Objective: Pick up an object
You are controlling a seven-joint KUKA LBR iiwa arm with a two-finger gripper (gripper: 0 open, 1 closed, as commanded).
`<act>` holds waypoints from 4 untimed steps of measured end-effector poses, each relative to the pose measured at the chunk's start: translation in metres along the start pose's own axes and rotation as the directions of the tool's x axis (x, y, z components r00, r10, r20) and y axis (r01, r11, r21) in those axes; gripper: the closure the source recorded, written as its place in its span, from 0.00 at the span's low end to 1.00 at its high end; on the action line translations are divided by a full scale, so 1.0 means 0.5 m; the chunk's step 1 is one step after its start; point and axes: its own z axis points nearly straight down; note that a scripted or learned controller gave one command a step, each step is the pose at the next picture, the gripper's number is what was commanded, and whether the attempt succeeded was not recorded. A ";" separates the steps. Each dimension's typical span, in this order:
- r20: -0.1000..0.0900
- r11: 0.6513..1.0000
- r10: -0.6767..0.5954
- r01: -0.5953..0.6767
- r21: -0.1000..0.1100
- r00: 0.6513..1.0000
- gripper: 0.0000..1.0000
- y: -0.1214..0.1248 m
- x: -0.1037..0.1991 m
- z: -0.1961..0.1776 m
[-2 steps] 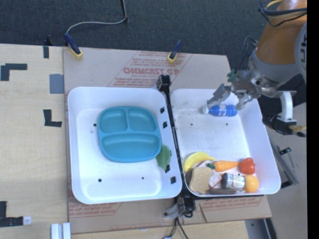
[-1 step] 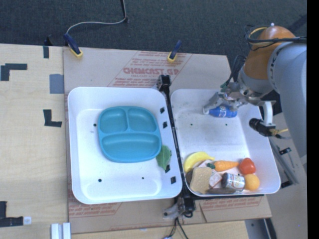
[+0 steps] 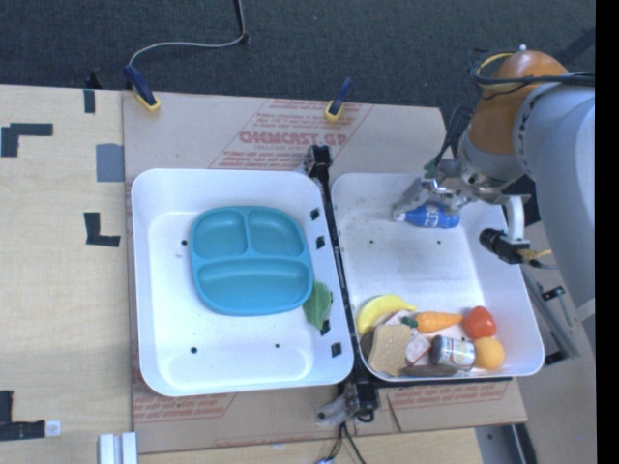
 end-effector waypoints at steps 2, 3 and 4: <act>0.003 1.000 0.001 -0.001 -0.007 1.000 0.00 -0.001 0.006 0.000; 0.001 1.000 0.000 0.000 0.002 1.000 0.00 0.012 0.007 0.002; 0.003 1.000 0.000 0.000 -0.008 1.000 0.00 0.010 0.034 0.000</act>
